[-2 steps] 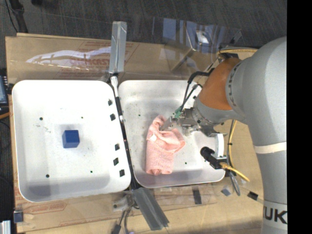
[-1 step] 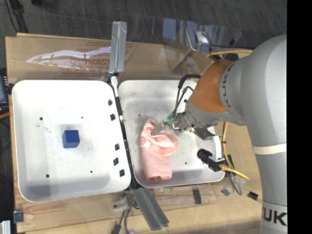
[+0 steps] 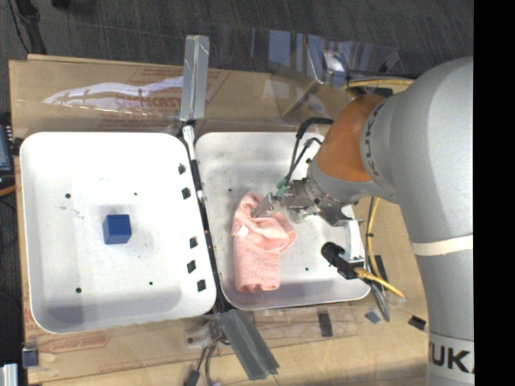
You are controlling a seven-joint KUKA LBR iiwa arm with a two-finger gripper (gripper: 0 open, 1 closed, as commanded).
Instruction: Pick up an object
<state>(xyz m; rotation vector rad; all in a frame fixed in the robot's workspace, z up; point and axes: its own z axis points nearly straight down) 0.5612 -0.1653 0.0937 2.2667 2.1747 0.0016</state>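
A pink cloth [image 3: 259, 248] lies crumpled in the right bin [image 3: 241, 155], stretching from its middle toward the front wall. A small blue cube [image 3: 117, 228] sits alone in the left bin [image 3: 48, 155]. My gripper [image 3: 276, 202] reaches in from the right and is low over the right bin, right at the cloth's bunched upper edge. The wrist and its orange band [image 3: 346, 147] cover much of the bin's right half and hide how the gripper meets the cloth.
A divider with black clips [image 3: 195, 215] runs between the two bins. A black fitting with a yellow cable [image 3: 348, 264] hangs over the right bin's front right corner. Cardboard [image 3: 96, 95] lies behind the bins.
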